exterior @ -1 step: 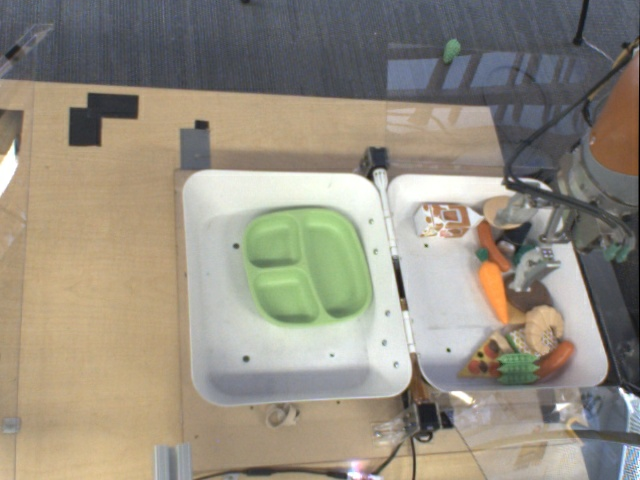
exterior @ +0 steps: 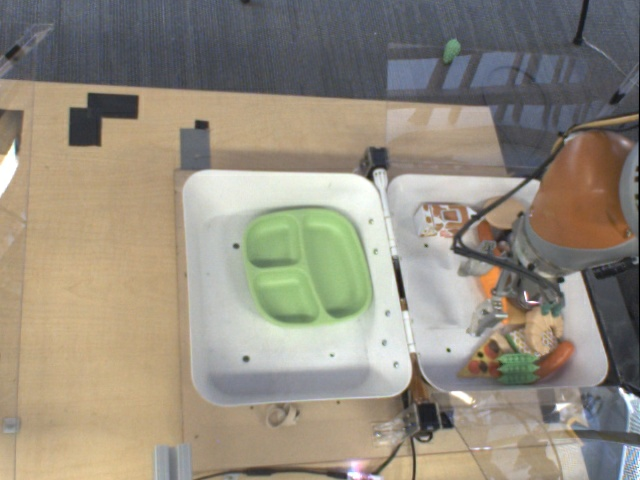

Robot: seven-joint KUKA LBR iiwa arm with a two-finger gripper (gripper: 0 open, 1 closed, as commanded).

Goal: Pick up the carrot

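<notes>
- We see the bench (exterior: 100,298), pale wood, filling most of the frame, with black marks at its upper left.
- The left bin (exterior: 215,368) sits at centre frame; the right bin (exterior: 440,298) touches it along a hinge-like seam and is partly covered at its right side by the arm.
- The arm (exterior: 585,193), with its broad orange band, enters from the right edge and hides the upper right part of the right bin.
- A green divided plate (exterior: 305,266) with three compartments lies in the middle of the left bin.
- The hand (exterior: 500,303) hangs low over the middle of the right bin, amid dark cables; we cannot tell whether it is released or clenched, since its metal parts blur into the clutter beneath.
- The carrot (exterior: 488,276) appears to us as a small orange patch in the right bin, just left of the hand's body and mostly hidden by it; its shape and full length cannot be made out.
- A brown-and-white packet (exterior: 443,218) lies in the upper left of the right bin, apart from the hand.
- A heap of toy foods crowds the bin's lower right: a green ridged piece (exterior: 518,368), a red sausage-like piece (exterior: 556,358) and a tan piece (exterior: 543,330), touching one another just below the hand.
</notes>
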